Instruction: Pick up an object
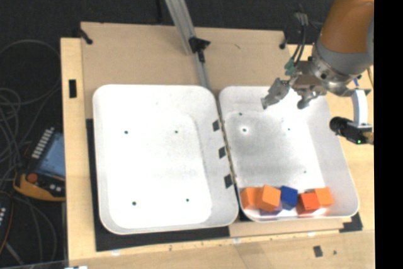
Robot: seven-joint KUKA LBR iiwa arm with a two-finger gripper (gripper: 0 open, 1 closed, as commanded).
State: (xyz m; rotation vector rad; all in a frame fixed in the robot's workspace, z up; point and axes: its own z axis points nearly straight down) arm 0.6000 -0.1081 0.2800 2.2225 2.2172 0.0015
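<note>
Along the near edge of the right bin (pixel 327 142) lies a row of small blocks: an orange block (pixel 262 197), a blue block (pixel 289 196) and another orange block (pixel 313 200), with a purple piece (pixel 269 211) peeking out beneath. My gripper (pixel 290 97) hovers over the far end of that bin, well away from the blocks. Its two fingers are spread apart with nothing between them.
The left bin (pixel 157 154) sits beside the right one, with small clips at the seam between them. A grey metal rail (pixel 179 9) slants in from the top toward the bins. Cables and a handheld pendant (pixel 44 167) lie off the bench at the left.
</note>
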